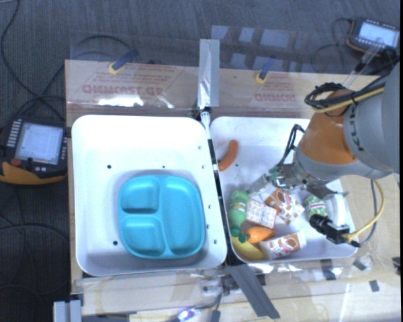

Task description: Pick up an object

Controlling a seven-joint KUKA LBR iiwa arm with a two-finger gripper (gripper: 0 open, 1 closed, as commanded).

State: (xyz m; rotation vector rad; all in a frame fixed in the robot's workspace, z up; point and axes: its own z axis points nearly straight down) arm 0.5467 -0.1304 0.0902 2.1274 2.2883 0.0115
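The pincer (282,178) reaches down into the right bin (255,134), just above the pile of toy food; whether it is spread or pressed together I cannot tell. Beside it lie small printed cartons (274,210), a green piece (239,205), a carrot (258,234) and a banana (248,249), crowded against the bin's near wall. A sausage (227,154) lies apart by the dividing edge, with bare white floor around it. The left bin (101,139) holds a blue divided tray (162,216), with open margin along its far and left walls.
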